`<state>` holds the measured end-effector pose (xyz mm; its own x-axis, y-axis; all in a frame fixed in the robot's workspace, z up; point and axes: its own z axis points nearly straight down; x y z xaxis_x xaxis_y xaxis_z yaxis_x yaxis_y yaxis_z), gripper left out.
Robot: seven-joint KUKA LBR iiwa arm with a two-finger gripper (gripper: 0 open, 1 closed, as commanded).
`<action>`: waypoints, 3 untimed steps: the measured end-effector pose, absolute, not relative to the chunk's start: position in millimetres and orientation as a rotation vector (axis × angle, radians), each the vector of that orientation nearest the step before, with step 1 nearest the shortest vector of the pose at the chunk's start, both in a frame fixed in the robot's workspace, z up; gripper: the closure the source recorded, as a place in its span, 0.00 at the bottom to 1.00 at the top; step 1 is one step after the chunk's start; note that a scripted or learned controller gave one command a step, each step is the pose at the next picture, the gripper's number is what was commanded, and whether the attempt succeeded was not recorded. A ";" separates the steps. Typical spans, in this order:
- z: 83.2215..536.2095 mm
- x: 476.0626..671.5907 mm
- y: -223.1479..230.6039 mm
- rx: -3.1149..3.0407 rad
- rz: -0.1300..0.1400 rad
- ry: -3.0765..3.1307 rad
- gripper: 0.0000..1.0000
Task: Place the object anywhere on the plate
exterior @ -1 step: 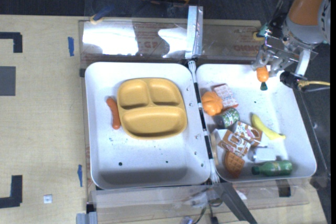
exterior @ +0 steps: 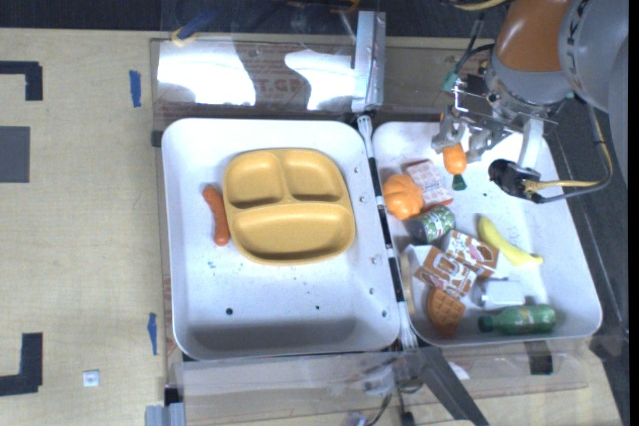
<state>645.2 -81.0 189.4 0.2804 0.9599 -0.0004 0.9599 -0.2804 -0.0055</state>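
Carrot [exterior: 454, 158] pinched between the fingers [exterior: 454, 147] above right bin [exterior: 579, 299] (plate [exterior: 289, 204] sits left)

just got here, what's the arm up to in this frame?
The gripper hangs over the right bin with a small orange carrot between its fingers, lifted clear of the toy-food pile below. The yellow divided plate lies in the left bin, with an orange hot dog beside it on its left edge. Nothing is on the plate yet, so the placing step isn't done.
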 end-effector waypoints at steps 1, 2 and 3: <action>183.1 641.0 -75.8 -2.581 0.006 -1.782 1.00; 187.1 640.0 -12.2 -2.399 0.006 -2.021 1.00; 161.1 666.9 -92.6 -2.496 0.002 -1.909 1.00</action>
<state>666.9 -92.6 161.1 0.2616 0.9652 -0.0015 0.9652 -0.2616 0.0002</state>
